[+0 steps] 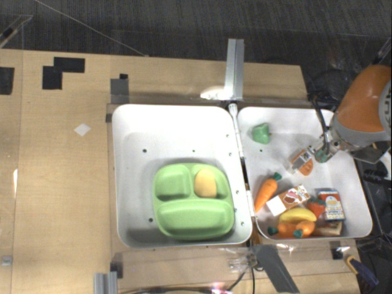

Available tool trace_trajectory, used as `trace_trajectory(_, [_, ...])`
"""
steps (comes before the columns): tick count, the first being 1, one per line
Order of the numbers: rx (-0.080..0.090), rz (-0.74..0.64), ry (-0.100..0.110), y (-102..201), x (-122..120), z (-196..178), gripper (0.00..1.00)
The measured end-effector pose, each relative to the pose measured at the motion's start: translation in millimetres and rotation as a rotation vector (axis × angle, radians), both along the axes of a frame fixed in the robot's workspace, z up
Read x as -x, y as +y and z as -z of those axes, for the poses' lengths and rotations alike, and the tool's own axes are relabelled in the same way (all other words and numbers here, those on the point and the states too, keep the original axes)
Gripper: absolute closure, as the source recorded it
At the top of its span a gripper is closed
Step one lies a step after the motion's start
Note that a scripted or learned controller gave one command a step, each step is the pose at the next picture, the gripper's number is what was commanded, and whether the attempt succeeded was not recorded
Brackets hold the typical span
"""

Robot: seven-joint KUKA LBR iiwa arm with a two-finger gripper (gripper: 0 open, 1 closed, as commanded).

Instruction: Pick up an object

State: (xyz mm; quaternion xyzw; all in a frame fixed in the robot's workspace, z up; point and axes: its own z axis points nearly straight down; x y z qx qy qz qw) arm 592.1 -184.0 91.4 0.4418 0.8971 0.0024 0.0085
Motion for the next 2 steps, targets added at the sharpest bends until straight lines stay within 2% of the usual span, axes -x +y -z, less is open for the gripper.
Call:
trace_trajectory(1, [-0.001, -0.001, -0.008, 1, -3, -14, 1.0])
trace_trajectory(2, [-0.004, 0.123, 0.008, 69, 1, -159, 1.0])
